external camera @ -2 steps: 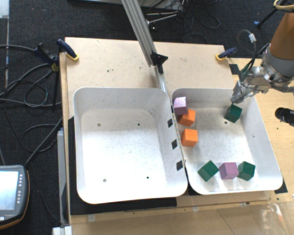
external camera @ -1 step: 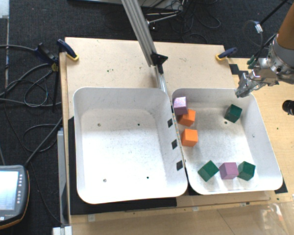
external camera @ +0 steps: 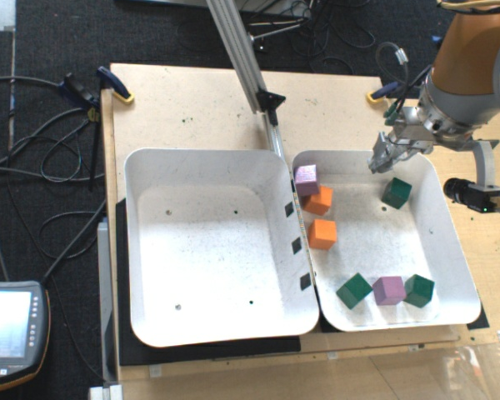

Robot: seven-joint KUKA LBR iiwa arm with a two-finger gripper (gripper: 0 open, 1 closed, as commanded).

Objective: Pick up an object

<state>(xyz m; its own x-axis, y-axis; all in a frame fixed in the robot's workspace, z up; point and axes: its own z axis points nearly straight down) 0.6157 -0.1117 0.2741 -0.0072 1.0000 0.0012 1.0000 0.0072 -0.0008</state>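
Note:
The right bin (external camera: 450, 248) holds several small cubes. A purple cube (external camera: 306, 175) and an orange cube (external camera: 319, 199) touch near its upper left, with another orange cube (external camera: 322, 233) below them. A dark green cube (external camera: 396, 192) lies alone at the upper right. Along the front sit a green cube (external camera: 354, 291), a purple cube (external camera: 389, 290) and a green cube (external camera: 419, 290). My gripper (external camera: 382, 160) hangs above the bin's back part, just up and left of the lone green cube, with nothing seen between its fingers.
The left bin (external camera: 142, 223) stands beside the right one. A slanted metal bar (external camera: 237, 44) runs down to the divide between the bins. Clamps sit at the bench's back corners, cables lie on the floor, and a pendant rests at the lower left.

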